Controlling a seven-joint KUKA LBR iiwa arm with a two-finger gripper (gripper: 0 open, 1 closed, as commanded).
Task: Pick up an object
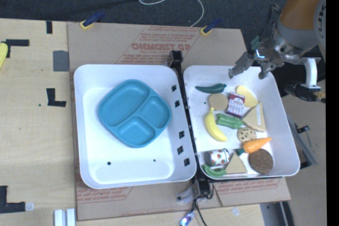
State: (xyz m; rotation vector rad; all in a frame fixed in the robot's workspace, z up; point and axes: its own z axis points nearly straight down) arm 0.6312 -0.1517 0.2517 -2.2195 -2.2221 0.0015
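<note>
- A blue divided plate (134,113) is seen lying alone in the left bin (90,166) on the desk.
- Toy foods are heaped in the right bin (283,129): a banana (214,127), a green pepper (210,88), a carrot (256,144), kept together as candidates for picking.
- The claw (249,67) is held over the right bin's far edge, fingers spread wide, nothing gripped, apparently poised for descent.

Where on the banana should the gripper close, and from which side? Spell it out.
Grip the banana across its thick middle, coming straight down from above. It lies flat in the right bin, curving along the bin's left part, with bare floor on its left side for one finger. The green pepper crowds its right side, so that finger has little room. The gripper stands open above the bin's far edge.
</note>
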